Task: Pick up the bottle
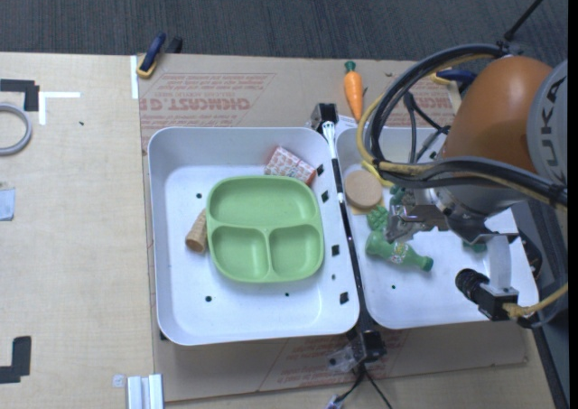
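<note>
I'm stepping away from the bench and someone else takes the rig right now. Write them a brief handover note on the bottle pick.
Gripper: low in the right bin, right over the green bottle; I cannot tell its finger state or whether it has a grasp.
Bottle: lying on its side on the right bin's floor, beside a round tan disc.
Left bin: green divided plate, a cone and a small printed packet. A toy carrot lies outside the bins.
Done: arm brought to the bottle.
Left: confirm a grasp, then lift.
</note>
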Controlling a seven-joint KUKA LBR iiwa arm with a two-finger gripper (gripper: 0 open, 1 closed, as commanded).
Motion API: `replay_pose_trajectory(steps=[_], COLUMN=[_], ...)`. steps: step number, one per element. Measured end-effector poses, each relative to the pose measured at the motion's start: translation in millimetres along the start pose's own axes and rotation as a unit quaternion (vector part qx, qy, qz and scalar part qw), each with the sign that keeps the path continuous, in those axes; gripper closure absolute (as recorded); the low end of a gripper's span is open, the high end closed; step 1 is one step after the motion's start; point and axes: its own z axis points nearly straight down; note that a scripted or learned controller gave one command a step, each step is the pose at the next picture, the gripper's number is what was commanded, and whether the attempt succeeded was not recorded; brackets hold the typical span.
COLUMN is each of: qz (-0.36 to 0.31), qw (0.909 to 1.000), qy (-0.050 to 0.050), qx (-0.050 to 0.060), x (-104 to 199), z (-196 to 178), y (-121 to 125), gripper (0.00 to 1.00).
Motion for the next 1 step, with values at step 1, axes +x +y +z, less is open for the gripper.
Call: replay_pose_trajectory(steps=[1], qz=[-0.029], qw=[0.9996], qy=[0.000], qx=[0.000], x=[44.5], z=[8.6], y=[-1.1], gripper=[1.00])
